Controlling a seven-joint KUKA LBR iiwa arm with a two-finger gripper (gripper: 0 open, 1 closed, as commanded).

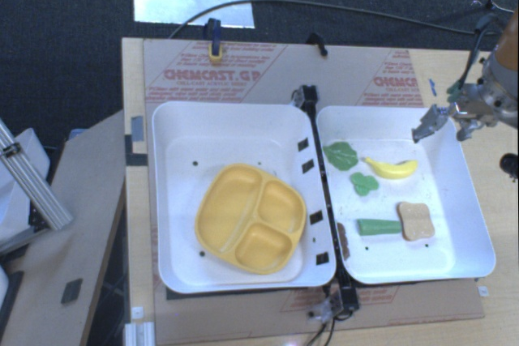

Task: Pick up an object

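Pincer [444, 126] hangs over the far right rim of the right bin [466, 174], fingers spread and nothing between them. Far off to its left sits the yellow divided plate [250, 217], alone in the left bin [174, 174] with bare floor all round. Closer, down and left of the fingers: a green leaf [340, 155], a smaller green piece [364, 184], the banana [392, 168] nearest. Further toward the near edge lie a green stick [378, 227] touching the toast slice [416, 221], with open floor to their right.
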